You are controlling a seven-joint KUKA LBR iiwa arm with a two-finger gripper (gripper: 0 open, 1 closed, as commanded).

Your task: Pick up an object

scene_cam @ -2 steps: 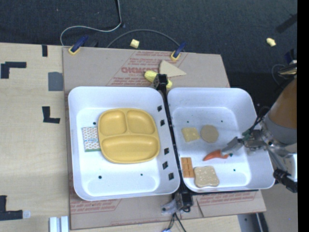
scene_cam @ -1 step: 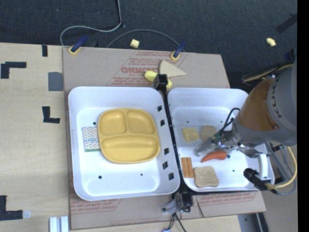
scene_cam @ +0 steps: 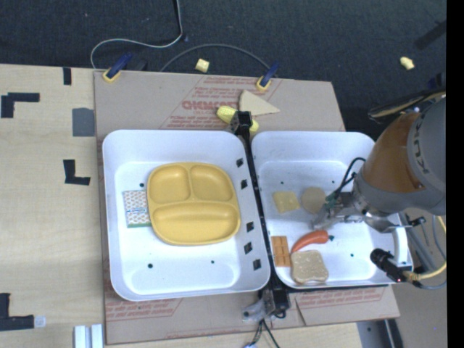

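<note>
Gripper (scene_cam: 332,210) state we cannot tell; curved orange-red plastic chilli pepper (scene_cam: 313,238) lies just below-left of it, long axis slanting up-right.

Grey arm (scene_cam: 435,151) with broad orange band (scene_cam: 391,162), black cable (scene_cam: 351,172) near the wrist

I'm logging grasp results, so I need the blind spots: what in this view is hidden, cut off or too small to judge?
- Gripper: too small and dark against the arm to show whether it grips anything.
- Patterned card: its right side lies under the yellow divided plate.
- Arm: cut off by the right edge.
- Round tan piece: too blurred to identify.
</note>
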